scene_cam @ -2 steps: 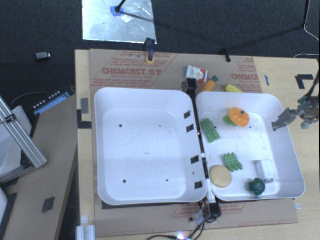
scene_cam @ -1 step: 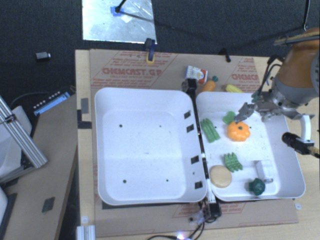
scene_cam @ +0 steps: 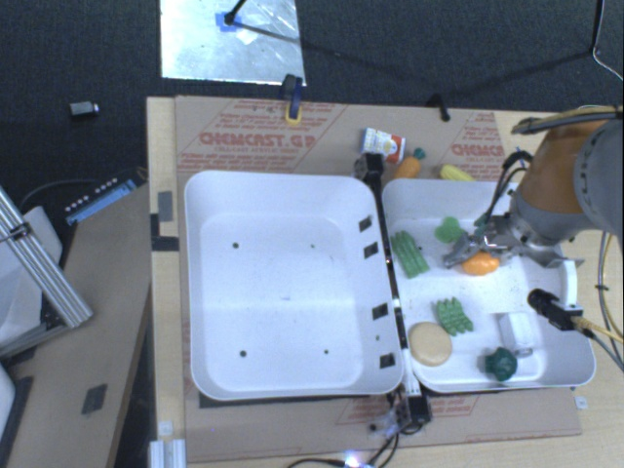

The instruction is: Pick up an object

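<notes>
The pincer (scene_cam: 468, 254) is lowered into the right bin (scene_cam: 575, 359), its metal fingers (scene_cam: 456, 255) set against an orange object (scene_cam: 480, 264); whether they are clenched or released cannot be told. The orange object, smooth and rounded, lies just beside and below the fingertips, so it is judged to be the target. A ribbed green piece (scene_cam: 409, 254) lies left of the pincer, a small green lump (scene_cam: 448, 229) just above it. Nearer the camera are a ridged green piece (scene_cam: 452, 315), a tan disc (scene_cam: 430, 344), a white block (scene_cam: 516, 331) and a dark green knob (scene_cam: 501, 364). The left bin (scene_cam: 283, 281), glossy white plastic, is well apart.
</notes>
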You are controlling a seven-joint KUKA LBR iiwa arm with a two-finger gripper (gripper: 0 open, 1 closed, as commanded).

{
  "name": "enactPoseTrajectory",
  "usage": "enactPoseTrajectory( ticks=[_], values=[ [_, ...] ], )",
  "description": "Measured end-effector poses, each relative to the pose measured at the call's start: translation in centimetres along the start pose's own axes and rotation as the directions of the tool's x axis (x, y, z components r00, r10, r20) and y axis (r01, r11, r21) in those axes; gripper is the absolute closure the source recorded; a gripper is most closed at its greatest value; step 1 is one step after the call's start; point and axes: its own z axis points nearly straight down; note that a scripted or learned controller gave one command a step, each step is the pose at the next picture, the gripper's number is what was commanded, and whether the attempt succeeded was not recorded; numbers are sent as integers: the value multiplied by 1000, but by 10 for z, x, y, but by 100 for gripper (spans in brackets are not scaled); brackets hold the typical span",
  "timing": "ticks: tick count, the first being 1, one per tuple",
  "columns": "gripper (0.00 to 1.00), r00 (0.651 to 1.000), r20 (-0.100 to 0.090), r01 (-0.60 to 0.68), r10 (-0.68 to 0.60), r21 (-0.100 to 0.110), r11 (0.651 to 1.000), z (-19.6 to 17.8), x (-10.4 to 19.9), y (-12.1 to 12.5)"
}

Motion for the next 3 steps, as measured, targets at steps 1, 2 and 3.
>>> enactPoseTrajectory(
  ticks=[1, 2, 3],
  values=[
    [100, 1000, 1, 2, -2, -7, 1000, -17, 1, 2],
    [100, 1000, -1, 11, -12, -16, 1000, -105, 67, 30],
    [100, 1000, -4, 12, -12, -6, 1000, -106, 147, 22]
  ],
)
